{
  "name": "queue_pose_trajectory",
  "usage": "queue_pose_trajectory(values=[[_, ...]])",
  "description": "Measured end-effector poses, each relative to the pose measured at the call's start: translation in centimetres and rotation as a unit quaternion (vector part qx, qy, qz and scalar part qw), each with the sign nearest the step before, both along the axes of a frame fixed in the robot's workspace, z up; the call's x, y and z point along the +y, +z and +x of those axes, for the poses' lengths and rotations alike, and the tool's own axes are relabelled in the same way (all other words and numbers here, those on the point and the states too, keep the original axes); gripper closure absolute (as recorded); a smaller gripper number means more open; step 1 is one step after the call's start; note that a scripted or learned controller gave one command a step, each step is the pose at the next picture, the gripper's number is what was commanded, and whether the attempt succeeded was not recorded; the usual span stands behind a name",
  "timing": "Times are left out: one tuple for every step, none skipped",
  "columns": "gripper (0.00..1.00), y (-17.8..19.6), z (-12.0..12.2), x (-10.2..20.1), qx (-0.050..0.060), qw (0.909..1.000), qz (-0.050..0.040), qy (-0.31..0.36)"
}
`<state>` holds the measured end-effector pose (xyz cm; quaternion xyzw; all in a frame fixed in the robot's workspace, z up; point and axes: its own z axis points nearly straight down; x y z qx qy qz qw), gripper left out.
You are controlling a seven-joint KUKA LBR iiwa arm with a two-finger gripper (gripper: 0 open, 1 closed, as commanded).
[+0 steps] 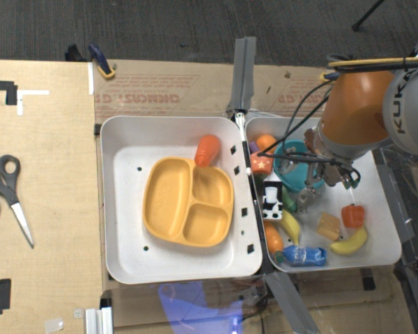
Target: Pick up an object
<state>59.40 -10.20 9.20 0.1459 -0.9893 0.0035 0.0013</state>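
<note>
Presumably reaching for a pick, the gripper (311,195) hangs low beside the teal cup (290,164), its jaws' state unclear from above.

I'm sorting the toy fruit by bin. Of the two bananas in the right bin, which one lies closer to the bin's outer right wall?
The larger banana, curved along the near right corner just below the red pepper. The smaller banana lies nearer the centre divider, beside the cow figure.

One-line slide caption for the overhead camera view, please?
Grey, orange-banded arm lowers its gripper into the cluttered right white bin; yellow divided plastic plate in left.
</note>
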Motion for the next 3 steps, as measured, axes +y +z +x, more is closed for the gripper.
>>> queue_pose_trajectory(values=[[0.00, 0.0, -5.4, -5.7, -0.002, 0.9996, 0.0039, 0.028], [1.00, 1.4, -5.0, -5.9, -0.010, 0.9996, 0.0012, 0.027], [0.00, 0.9, -5.2, -5.6, -0.004, 0.9996, 0.0039, 0.028]])
